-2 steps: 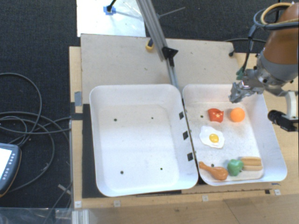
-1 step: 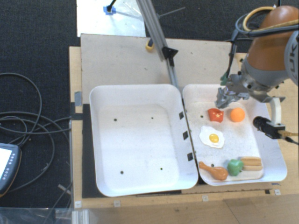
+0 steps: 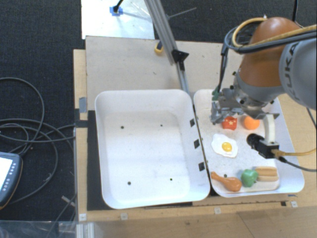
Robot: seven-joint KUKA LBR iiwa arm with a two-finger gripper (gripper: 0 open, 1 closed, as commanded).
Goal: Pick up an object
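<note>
Pincer (image 3: 221, 117) over right bin (image 3: 297, 182), beside red block (image 3: 229, 123); grip state unclear; "KU" on arm (image 3: 297, 63)

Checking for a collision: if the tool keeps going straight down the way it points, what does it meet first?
Most likely the red block just beside the tool, otherwise the right bin floor; depth is unclear.

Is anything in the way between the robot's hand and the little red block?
Nothing visible is. The gripper hangs in the right bin, right beside the red block. The fried egg lies nearer the camera, apart from both, and the orange ball sits on the block's other side.
</note>
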